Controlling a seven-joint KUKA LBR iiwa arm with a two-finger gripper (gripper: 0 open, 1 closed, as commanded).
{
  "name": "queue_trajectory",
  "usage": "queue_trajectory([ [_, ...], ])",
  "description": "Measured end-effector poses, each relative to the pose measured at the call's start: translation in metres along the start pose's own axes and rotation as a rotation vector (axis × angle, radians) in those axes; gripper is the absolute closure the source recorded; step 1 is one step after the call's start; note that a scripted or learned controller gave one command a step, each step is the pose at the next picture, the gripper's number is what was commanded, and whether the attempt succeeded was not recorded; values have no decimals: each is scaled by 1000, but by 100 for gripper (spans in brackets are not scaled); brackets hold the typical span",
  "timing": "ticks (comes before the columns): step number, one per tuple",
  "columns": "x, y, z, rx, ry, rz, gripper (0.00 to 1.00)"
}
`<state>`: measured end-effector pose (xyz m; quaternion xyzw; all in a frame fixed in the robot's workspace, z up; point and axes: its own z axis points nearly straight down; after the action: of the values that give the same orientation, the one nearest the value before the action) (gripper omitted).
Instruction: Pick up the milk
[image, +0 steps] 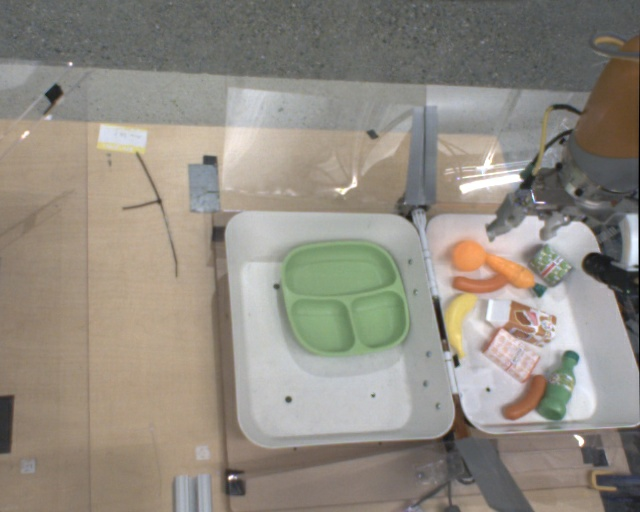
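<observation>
My jaws (528, 212) hang spread and holding nothing over the far part of the right bin (600, 415), my arm (612, 120) reaching in from the upper right, orange band above the wrist. The milk (528, 324), a small carton printed brown, red and white, lies flat near the bin's middle, well below my jaws, apart from them. A pink box (512, 353) lies just beside it, a green bottle (559, 382) near.
</observation>
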<state>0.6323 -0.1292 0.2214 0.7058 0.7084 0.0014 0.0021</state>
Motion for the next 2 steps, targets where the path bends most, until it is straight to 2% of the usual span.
queue_trajectory([
  [1,-72,-86,52,2,-2,156,0],
  [2,-28,-90,107,-28,-10,87,0],
])
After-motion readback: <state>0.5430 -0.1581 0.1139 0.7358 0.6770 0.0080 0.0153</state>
